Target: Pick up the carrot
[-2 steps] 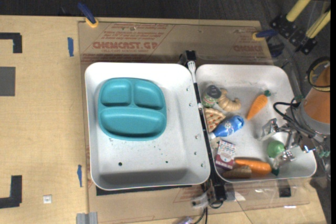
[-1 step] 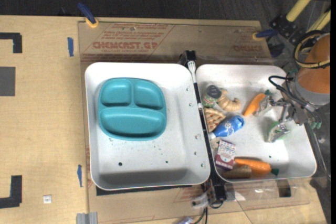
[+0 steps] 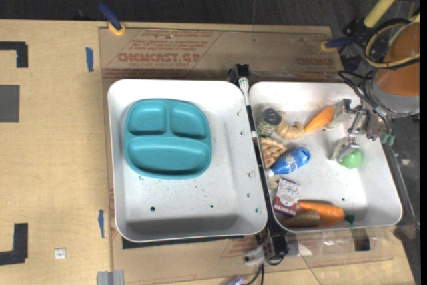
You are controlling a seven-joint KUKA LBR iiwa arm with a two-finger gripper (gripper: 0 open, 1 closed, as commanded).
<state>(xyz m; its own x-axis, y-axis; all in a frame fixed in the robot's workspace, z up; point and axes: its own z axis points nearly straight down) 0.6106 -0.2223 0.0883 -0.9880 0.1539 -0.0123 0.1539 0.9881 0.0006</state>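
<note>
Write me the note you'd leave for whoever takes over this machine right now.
Gripper: over the right bin, beside a green object; nothing seen between its fingers.
Carrots: one near the bin's top, just left of the gripper; another near the bottom edge.
Teal tray: in the left bin.
Done: no carrot lifted.
Left: grasp a carrot and raise it.

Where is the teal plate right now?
The teal plate lies in the left bin, toward its far side, apart from the toy food in the right bin.
</note>
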